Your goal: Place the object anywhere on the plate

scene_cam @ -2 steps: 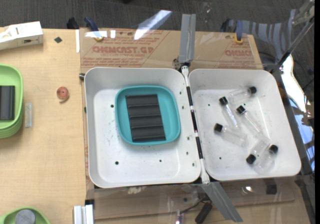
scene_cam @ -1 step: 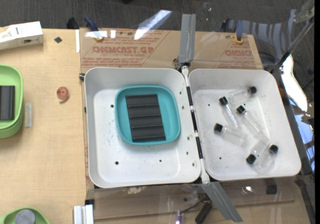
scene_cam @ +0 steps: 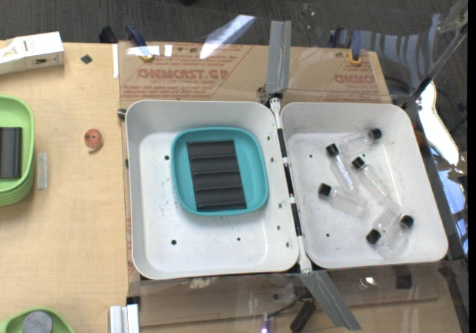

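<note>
Apparently not started: clear black-capped vials [scene_cam: 343, 169] all loose in right bin [scene_cam: 312, 235], well apart at 3 o'clock of teal plate [scene_cam: 258, 175] in left bin [scene_cam: 149, 235]; pick, carry, drop all left.

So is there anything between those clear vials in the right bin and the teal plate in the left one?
Only the bins' adjoining walls lie between the vials and the teal plate. A black ridged insert covers the plate's middle.

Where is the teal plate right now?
The teal square plastic plate sits in the left white bin, slightly above centre, carrying a black ribbed block; the clear black-capped vials lie in the right bin.
</note>
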Action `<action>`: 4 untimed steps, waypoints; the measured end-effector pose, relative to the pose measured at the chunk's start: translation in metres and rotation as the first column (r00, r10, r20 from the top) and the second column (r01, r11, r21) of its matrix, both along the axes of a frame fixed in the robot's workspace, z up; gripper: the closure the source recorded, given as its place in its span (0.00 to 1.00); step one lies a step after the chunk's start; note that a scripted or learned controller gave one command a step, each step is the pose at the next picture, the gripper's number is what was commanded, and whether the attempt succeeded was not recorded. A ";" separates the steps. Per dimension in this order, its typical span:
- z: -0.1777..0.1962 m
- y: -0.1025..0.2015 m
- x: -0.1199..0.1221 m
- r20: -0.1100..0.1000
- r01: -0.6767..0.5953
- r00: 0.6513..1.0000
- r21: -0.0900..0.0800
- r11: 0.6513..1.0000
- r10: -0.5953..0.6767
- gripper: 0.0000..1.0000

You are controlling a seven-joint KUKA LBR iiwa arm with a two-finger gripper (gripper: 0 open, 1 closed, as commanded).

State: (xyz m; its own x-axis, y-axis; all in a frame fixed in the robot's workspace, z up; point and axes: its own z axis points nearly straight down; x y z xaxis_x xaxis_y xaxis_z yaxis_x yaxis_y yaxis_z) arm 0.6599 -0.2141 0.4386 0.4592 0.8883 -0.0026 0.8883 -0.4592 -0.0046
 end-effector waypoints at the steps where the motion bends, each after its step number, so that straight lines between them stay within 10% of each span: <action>1: 0.000 -0.001 0.000 0.000 0.103 0.995 0.000 0.995 -0.103 0.00; 4: 0.000 -0.004 -0.023 -0.003 0.400 0.917 -0.001 0.917 -0.400 0.00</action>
